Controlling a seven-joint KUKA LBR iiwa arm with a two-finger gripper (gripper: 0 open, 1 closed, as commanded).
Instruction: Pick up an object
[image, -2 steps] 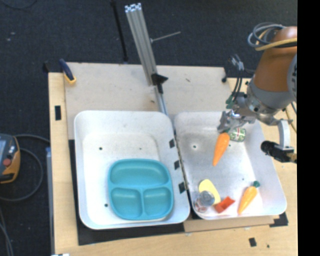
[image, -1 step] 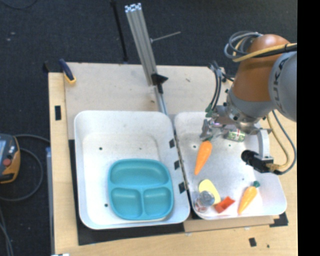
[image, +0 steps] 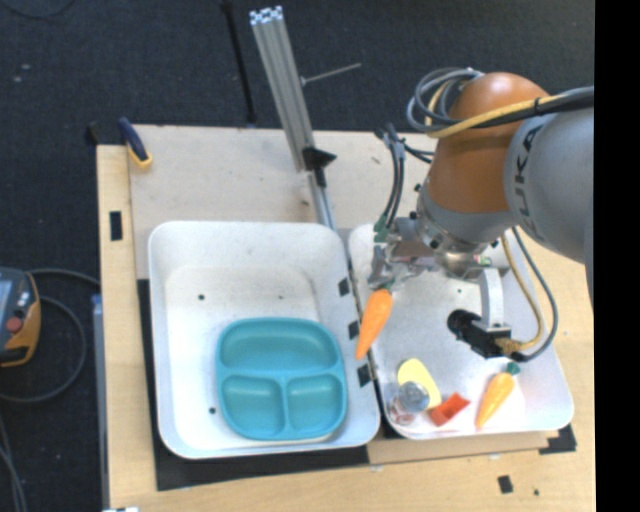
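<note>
The arm is reaching in over the right bin (image: 560, 400), and the gripper (image: 385, 272) is hanging near that bin's left wall with an orange carrot (image: 374, 318) dangling straight below it. The carrot's top is meeting the jaws, and it is hanging tilted over the seam between the two bins, so the jaws are looking closed on its upper end and carrying it; the grip itself is partly hidden by the wrist hardware, so this is a judgement. The step in hand is reading as the lift, with the pick made and the carrot clear of the bin floor.

Other things are lying in the right bin: a second carrot (image: 495, 397) near the front right, a yellow piece (image: 418, 378), a small red piece (image: 449, 407). A blue divided tray (image: 283, 380) is sitting in the left bin (image: 175, 300) on the tabletop (image: 200, 170).

The next move is calling for a steady rise, since the hold is only on the carrot's tip and it could swing or slip
</note>
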